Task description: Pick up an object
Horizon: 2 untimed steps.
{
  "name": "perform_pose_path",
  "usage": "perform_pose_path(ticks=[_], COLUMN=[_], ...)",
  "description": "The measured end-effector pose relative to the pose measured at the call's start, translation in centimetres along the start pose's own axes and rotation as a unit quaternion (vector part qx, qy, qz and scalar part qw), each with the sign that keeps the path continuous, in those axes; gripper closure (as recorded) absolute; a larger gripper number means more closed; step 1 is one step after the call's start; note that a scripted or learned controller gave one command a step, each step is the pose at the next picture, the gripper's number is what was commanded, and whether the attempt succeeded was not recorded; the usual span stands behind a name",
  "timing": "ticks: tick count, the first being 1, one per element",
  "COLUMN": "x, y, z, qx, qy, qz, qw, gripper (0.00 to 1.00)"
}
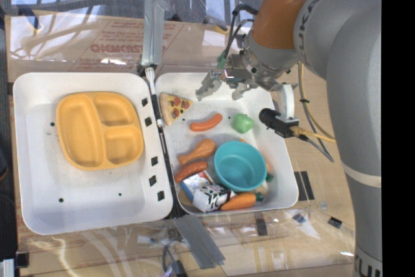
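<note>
Carrot [238,201] and carton [209,196] crowd the bin's [283,159] near edge; your tool [219,85], released and empty, hangs above the sausage [206,122]. Closing off-centre could roll it away.

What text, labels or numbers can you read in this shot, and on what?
Brown cardboard sheet behind the white bins: red print, too blurred to read for sure.
Small white carton with black markings in the right white bin: too small to read.
Nothing else legible.
</note>
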State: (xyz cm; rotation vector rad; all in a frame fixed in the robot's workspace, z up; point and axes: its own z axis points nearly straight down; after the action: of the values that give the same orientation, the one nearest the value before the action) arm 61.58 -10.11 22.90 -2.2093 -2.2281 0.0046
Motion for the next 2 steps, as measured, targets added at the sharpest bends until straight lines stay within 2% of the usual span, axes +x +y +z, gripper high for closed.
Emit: perform_pose_path(ticks=[1, 2], x=[0.47, 0.38], y=[-4.53, -4.52], z=[13.79, 12.82], qx=[-0.001, 0.0], qy=[0.0, 0.0], qz=[-0.084, -0.086], qw=[0.9965, 0.9963], gripper=[0.0, 1.0])
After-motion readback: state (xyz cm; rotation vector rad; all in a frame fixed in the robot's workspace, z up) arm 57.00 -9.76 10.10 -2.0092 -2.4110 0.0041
